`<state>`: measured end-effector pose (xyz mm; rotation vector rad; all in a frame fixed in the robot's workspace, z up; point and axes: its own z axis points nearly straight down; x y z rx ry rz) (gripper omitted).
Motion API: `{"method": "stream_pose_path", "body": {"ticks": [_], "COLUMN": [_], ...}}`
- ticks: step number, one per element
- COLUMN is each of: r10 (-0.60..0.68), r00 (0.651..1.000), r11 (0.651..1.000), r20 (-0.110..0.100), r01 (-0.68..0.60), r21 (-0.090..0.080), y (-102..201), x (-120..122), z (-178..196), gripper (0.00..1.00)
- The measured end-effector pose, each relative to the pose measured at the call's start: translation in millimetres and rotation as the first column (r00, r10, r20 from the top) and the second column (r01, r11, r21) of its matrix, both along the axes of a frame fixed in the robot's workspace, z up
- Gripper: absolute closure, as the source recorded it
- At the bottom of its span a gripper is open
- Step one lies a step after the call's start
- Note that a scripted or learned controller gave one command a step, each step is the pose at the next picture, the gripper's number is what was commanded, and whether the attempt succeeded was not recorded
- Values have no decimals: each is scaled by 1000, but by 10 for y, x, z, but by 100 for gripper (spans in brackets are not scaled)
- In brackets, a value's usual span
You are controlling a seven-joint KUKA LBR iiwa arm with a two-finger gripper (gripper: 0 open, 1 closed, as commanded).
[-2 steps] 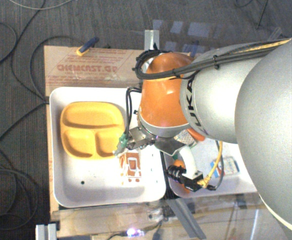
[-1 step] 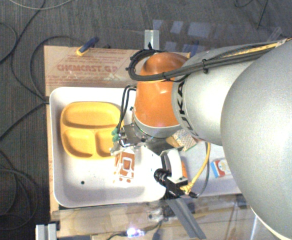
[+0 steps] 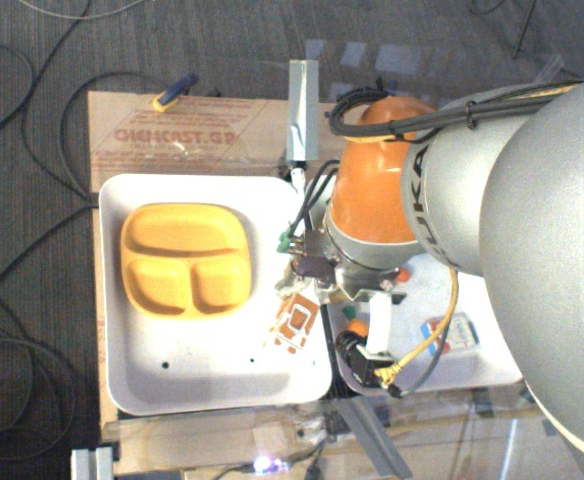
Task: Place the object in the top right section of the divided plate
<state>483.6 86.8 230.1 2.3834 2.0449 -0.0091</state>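
Note:
The yellow divided plate (image 3: 186,258) lies in the left bin (image 3: 152,378), toward its upper left, with one wide section and two smaller ones. My gripper (image 3: 306,280) hangs over the left bin's right edge, mostly hidden under the wrist and the orange band (image 3: 372,203). Just below it is a small orange-and-white flat object (image 3: 294,324), tilted, near the bin's right wall. Whether it is held or lies on the bin floor I cannot tell. It is well to the right of the plate.
The right bin (image 3: 472,363) is largely covered by the arm; a blue-and-white item (image 3: 444,332) and small red and green pieces (image 3: 356,311) show there. A yellow cable (image 3: 422,348) loops under the wrist. Cardboard (image 3: 182,133) lies behind the left bin.

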Motion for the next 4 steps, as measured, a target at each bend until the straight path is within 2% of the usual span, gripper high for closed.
{"method": "stream_pose_path", "body": {"ticks": [1, 2, 3, 4], "r10": [81, 29, 2, 16], "r00": [997, 1000, 1000, 1000], "r11": [997, 1000, 1000, 1000], "r20": [-3, -1, 1, -2], "r01": [-81, -29, -2, -16], "r21": [1, -1, 0, 2], "y": [603, 1068, -278, -35], "x": [110, 143, 467, 229], "z": [-383, 73, 547, -112], "gripper": [100, 100, 100, 100]}}
